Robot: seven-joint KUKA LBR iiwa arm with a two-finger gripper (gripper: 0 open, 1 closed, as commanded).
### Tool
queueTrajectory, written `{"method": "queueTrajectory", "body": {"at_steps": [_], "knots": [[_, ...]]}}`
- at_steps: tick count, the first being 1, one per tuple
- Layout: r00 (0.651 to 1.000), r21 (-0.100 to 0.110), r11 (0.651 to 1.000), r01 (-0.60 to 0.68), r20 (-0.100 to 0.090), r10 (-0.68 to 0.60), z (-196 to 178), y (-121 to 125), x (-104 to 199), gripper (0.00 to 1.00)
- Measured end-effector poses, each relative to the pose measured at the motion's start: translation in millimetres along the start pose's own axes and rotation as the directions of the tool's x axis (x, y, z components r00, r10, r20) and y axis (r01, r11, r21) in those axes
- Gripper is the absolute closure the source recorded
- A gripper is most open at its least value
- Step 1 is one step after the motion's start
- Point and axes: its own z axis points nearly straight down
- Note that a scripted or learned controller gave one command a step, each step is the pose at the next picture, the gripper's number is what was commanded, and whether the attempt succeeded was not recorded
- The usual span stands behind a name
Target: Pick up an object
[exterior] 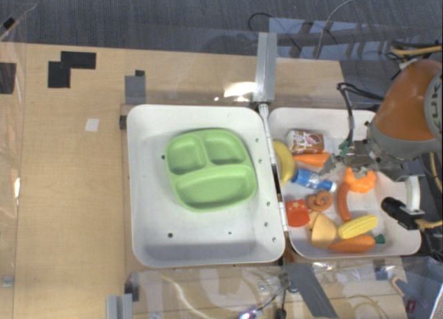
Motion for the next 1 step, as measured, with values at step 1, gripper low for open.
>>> {"method": "queueTrajectory", "body": {"at_steps": [1], "knots": [[0.999,-0.012,0.999,0.042,0.002,-0.042,49.7,56.6,-2.5,0.0]]}}
